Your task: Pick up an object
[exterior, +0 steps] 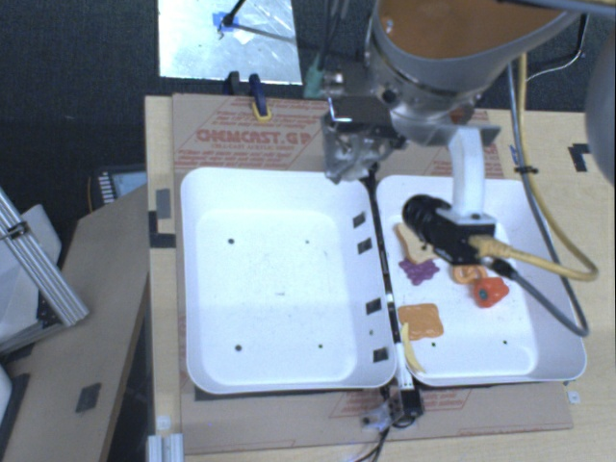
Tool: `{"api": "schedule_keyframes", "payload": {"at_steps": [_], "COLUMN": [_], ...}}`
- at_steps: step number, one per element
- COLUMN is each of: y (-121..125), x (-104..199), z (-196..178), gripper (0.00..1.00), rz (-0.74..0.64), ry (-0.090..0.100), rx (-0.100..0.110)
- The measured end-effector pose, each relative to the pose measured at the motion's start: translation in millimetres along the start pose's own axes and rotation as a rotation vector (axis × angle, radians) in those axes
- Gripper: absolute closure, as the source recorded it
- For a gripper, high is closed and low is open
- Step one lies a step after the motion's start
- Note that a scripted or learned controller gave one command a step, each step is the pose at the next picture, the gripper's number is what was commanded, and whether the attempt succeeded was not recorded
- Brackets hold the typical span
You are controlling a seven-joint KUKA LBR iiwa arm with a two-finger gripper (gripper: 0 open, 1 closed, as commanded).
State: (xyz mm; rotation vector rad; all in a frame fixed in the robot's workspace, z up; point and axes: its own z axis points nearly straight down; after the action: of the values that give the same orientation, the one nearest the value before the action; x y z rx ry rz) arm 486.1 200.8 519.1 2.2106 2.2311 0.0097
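The right bin (539, 258) holds several small objects: a purple piece (419, 271), a tan-orange square (421, 320), a red-orange lump (490, 292), an orange bit (466, 275), a tan piece (413, 246) and a yellow strip (411, 352) by the divider. My gripper (349, 162) hangs over the far end of the divider between the bins, well behind all these objects. Nothing shows in its grasp. A white bracket (469, 179) with a black unit (441, 229) and a yellow cable reaches over the right bin and hides part of the tan piece.
The left bin (269, 277) lies beside the right one, with a dark clipped divider (377, 268) between them. Both rest on a cardboard sheet (250, 135). A foil-like square (227, 27) lies at the back, and the arm's large body (452, 27) looms at the top right.
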Motion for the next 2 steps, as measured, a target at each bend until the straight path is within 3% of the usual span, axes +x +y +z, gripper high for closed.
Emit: {"api": "schedule_keyframes", "payload": {"at_steps": [1,2], "y": [37.9,-0.6], "x": [34.8,-59.9], "z": [-15.9,-14.4], "gripper": [1.0,1.0], "rz": [0.002,0.016], "ry": [-0.002,-0.004], "rx": [0.001,0.001]}}
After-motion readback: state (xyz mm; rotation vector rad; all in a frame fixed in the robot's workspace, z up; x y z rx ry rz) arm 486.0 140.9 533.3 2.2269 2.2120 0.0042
